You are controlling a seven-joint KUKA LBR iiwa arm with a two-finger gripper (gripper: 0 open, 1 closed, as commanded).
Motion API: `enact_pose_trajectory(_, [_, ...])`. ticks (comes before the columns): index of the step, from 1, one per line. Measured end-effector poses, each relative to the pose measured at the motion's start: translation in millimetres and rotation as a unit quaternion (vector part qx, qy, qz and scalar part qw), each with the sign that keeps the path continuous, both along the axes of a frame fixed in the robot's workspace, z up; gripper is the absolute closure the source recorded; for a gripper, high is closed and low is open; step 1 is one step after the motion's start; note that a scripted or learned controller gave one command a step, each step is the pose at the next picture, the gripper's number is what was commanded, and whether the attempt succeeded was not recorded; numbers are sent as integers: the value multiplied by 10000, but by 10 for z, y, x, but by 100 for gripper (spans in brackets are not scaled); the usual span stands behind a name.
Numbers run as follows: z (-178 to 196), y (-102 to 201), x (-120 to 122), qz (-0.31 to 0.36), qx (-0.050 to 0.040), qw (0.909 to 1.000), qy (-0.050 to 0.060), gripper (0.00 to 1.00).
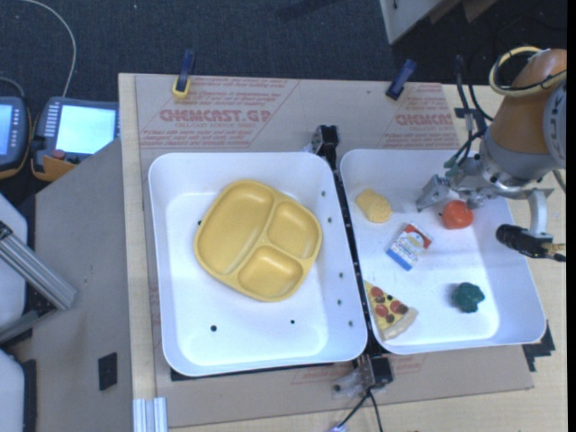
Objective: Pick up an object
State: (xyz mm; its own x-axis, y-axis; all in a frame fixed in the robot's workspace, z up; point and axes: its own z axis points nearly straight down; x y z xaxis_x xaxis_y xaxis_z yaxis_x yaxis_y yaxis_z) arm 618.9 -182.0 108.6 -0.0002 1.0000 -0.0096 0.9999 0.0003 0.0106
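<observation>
1. The claw (450, 198) hangs low over the right bin's (513, 331) far side; how far it is open I cannot tell.
2. A tomato (457, 215) lies touching it.

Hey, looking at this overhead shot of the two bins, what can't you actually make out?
- Gripper fingers: blurred over the red object; grasp unclear.
- Carton: label print too small to read.
- Arm: cut off by the right edge.
- Right bin far corner: hidden under the arm.

Bare floor in the right bin (513, 327) lies between carton (409, 246), broccoli (467, 297) and pizza slice (390, 310).
</observation>
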Motion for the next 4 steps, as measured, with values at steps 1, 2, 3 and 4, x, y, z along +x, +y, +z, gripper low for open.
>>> enact_pose_trajectory(1, [75,22,-16,-5,35,10000,30,100])
enact_pose_trajectory(2, [638,97,61,7,38,10000,26,100])
enact_pose_trajectory(3, [1130,132,161,7,36,10000,21,100])
enact_pose_trajectory(4, [1538,131,172,4,37,10000,19,100])
